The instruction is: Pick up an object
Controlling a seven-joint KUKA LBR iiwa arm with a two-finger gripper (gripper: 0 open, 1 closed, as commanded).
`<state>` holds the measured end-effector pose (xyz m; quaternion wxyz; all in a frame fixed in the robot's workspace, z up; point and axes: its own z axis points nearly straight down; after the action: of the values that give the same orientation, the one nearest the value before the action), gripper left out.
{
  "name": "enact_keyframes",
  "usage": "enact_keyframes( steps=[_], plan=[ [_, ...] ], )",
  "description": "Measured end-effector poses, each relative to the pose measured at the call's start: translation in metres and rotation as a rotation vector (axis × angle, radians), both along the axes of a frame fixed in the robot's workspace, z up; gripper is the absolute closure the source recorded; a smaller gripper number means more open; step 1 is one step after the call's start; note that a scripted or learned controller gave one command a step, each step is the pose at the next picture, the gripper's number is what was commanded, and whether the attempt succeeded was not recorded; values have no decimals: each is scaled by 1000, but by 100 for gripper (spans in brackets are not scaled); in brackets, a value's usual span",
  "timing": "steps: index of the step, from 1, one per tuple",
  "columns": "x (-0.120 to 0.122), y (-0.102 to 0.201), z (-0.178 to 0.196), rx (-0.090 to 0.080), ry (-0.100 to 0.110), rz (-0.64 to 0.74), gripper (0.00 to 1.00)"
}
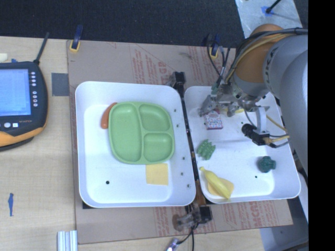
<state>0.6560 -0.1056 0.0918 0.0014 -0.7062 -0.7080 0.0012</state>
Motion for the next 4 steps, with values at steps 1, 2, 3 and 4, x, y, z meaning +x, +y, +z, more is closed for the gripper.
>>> enact_keyframes(
  steps=[1,2,3,4],
  plan=[
    [0,4,0,0,1,2,0],
    [0,7,0,0,1,2,0],
    [0,6,0,0,1,1,0],
    [0,5,0,0,1,1,0]
  ],
)
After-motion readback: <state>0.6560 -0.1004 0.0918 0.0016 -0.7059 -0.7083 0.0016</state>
